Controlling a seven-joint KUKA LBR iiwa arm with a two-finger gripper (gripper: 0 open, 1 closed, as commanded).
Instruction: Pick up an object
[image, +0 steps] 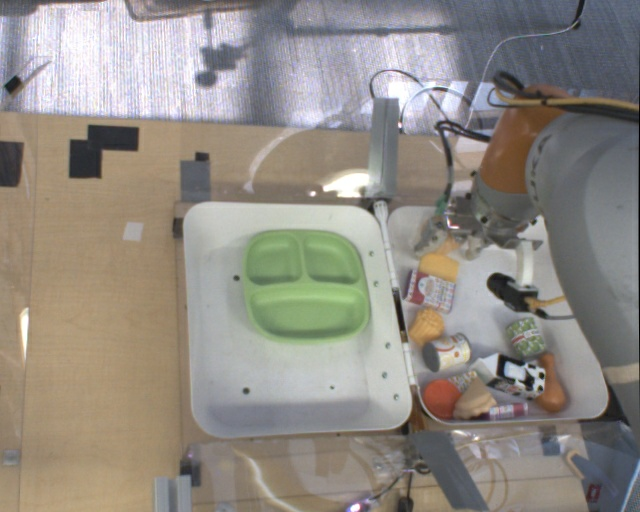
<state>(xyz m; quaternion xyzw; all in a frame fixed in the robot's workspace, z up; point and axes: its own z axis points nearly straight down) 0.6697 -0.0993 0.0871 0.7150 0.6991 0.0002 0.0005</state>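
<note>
Since arm comes in from 3 o'clock, gripper (452, 232) sits low at 12 o'clock end of right bin (578, 345), just above yellow wedge (440, 266), likely target. Green tray (304, 284) alone in left bin (215, 330). Wrist covers claw; apart or together: cannot tell. Toy pile at 6 o'clock too jumbled to sort.

The green divided plate (305, 285) looks like smooth matt plastic. Both white bins (215, 330) show a smooth, slightly glossy plastic finish, and the counter (90, 330) looks like pale matt wood.
</note>
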